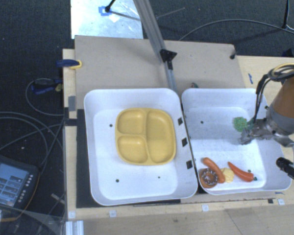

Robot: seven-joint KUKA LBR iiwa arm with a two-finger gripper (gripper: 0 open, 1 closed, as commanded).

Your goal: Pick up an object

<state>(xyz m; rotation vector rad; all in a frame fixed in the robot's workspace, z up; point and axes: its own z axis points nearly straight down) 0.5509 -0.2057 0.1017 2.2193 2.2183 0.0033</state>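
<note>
A: Which step is shown?

B: The approach. The pincer [246,137] sits low in the right bin [206,102], just beside the green piece [240,124] — probably a toy broccoli — near that bin's right side. Nothing can be seen between its tips, so no grasp can be claimed; whether it is released or clenched, I cannot tell.

A: Which thing is the target?

B: Judging by nearness, the green piece. It lies just above and left of the pincer tip, close enough that contact cannot be ruled in or out. The other candidates lie along the bin's near edge, well apart from the tip: a sausage [213,169], a donut [208,178], a small yellow piece [228,175] and a red-orange piece [240,172].

A: What does the next move call for?

B: Centring over the green piece, closing on it, then lifting straight up. The piece is small and irregular — an off-centre closure would likely push it aside rather than catch it.

A: And the pose of the arm [286,104]?

B: It enters from the right, orange band over the bin's right rim, wrist bent down and toward the bin's middle; a cable loops above it.

A: The left bin [95,131]?

B: It holds a yellow divided plate [146,135], far from the pincer.
</note>
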